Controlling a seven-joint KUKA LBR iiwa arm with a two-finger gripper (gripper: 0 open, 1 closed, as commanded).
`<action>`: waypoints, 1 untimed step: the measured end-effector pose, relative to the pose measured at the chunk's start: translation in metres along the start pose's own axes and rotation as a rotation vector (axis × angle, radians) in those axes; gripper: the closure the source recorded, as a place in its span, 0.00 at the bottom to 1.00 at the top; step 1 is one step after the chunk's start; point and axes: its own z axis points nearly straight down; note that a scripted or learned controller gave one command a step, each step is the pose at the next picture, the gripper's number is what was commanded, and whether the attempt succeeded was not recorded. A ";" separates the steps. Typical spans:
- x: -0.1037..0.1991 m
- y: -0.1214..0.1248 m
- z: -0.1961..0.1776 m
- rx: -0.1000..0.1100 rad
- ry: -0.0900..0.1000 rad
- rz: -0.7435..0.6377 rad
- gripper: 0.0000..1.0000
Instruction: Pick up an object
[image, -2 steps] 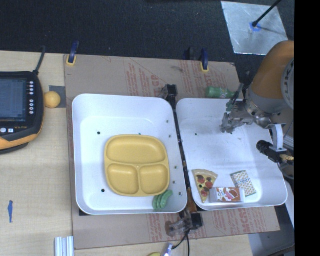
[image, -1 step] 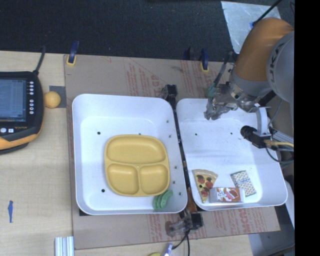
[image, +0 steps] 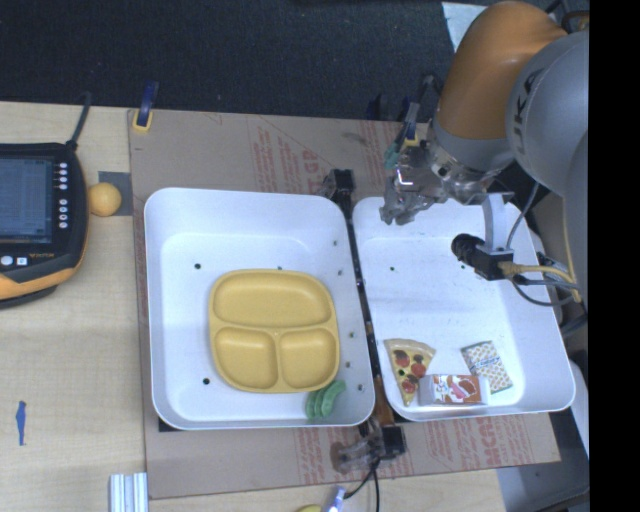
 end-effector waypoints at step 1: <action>0.058 0.024 -0.048 0.000 0.000 -0.001 1.00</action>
